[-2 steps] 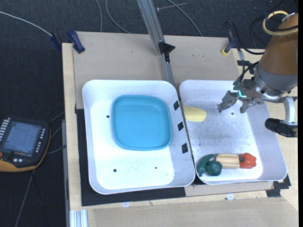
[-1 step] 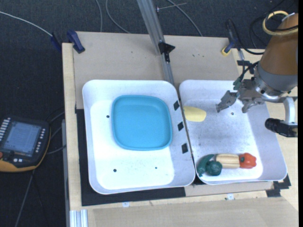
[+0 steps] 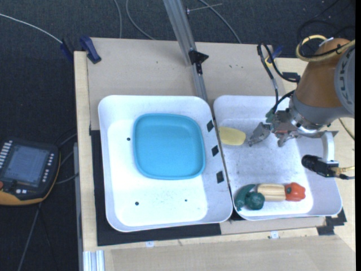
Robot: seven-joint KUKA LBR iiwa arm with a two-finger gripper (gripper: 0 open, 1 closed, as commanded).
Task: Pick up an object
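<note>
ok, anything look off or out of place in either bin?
Nothing stands out. Flat blue square plate lies in the left white bin. Pale yellow piece, green round item, tan stick and red piece lie in the right bin.

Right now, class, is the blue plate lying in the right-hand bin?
No, the blue plate lies in the left bin.

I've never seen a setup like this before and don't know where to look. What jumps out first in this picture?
The big blue plate in the left bin catches the eye first, bright against the white. Next comes the grey and orange arm reaching in from the right, its tool hanging over the right bin beside a pale yellow object. Along that bin's near edge lie a green object, a tan object and a red object.
</note>
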